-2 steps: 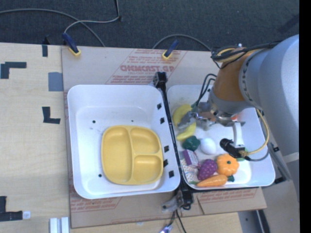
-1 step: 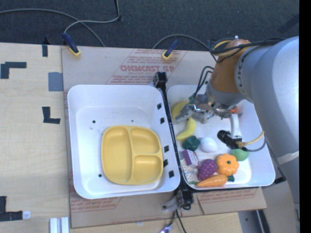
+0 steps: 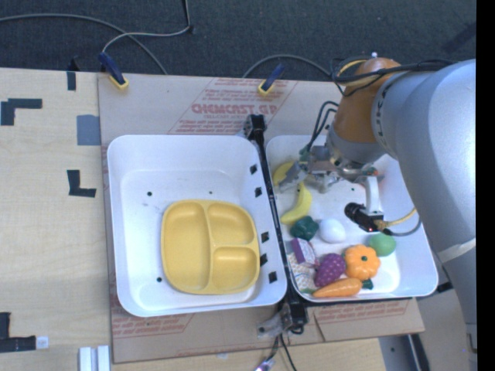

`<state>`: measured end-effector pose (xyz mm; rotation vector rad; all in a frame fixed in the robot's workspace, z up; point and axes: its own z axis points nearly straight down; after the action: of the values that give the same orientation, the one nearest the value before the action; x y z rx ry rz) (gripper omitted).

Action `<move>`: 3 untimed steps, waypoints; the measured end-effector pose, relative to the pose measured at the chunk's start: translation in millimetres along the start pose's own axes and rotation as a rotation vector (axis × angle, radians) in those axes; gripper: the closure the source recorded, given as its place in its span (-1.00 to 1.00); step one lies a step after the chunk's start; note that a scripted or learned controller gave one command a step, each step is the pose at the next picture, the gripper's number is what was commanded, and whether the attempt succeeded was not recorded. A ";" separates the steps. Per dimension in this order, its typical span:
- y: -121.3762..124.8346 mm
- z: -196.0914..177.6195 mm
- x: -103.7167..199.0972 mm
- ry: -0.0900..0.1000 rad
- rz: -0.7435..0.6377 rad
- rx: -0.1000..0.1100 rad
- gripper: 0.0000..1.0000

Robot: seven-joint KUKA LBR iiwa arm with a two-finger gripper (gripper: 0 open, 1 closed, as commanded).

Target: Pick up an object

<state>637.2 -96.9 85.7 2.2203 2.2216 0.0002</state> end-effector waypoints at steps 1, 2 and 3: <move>-9.8 -0.4 2.2 -0.002 0.000 -0.004 -1.00; -10.7 -0.5 -2.4 0.000 -0.002 -0.004 -1.00; -23.5 -0.8 -3.4 -0.002 -0.002 -0.005 -1.00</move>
<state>613.7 -100.2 86.5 2.2152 2.2201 0.0032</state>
